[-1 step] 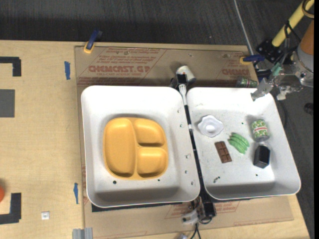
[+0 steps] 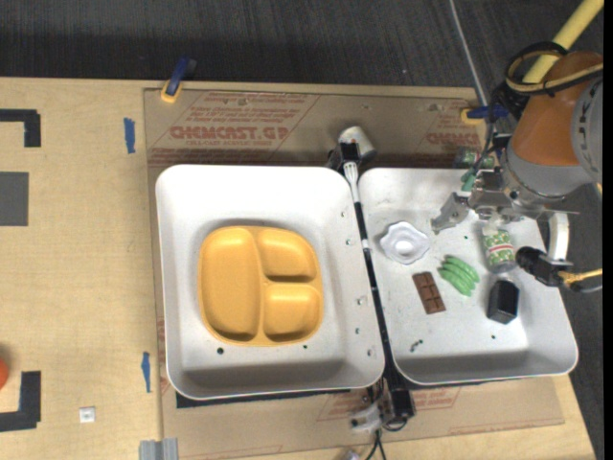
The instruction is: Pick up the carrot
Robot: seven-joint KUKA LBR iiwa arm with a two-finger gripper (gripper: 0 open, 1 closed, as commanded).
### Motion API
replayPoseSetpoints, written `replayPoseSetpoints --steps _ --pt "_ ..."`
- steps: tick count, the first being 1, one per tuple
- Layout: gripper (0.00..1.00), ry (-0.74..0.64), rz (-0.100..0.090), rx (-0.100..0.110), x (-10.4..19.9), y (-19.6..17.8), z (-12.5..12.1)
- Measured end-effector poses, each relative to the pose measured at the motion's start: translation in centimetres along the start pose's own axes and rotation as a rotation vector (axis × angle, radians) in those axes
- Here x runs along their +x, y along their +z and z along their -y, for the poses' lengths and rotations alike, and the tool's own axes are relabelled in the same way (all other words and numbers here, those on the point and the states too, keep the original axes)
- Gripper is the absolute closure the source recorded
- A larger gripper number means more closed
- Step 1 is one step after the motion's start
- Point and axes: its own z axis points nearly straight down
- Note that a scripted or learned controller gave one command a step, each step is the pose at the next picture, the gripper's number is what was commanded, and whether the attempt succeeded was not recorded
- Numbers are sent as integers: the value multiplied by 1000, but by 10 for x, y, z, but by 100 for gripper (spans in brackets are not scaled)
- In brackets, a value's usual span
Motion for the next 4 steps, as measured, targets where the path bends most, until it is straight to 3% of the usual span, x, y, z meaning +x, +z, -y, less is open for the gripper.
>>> replayPoseSetpoints --steps 1,2,3,4 --pt "0 4 0 0 17 23 77" --pt "0 115 3 -4 -81 -105 52" --pt "0 242 5 -15 -27 37 76" --pt "0 211 0 -1 70 -41 109"
